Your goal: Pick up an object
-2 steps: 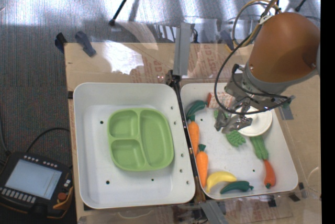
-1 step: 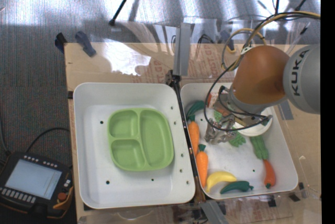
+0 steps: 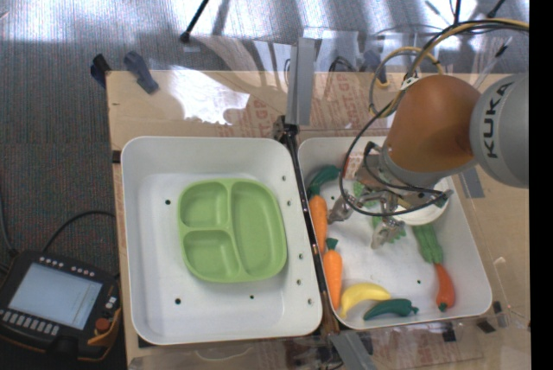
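Observation:
My gripper hangs low over the middle of the right bin, its two metal fingers apart and nothing between them. Just left of it lies an orange carrot, with a second carrot below that. A green vegetable sits at the bin's upper left. Along the front lie a yellow banana and a dark green pepper. A third carrot with a green top lies to the right. A white dish is partly hidden under the wrist.
The left bin holds a light green divided plate. A metal post rises behind the wall between the bins. Cables loop above the arm's orange band. A teach pendant lies on the floor at the lower left.

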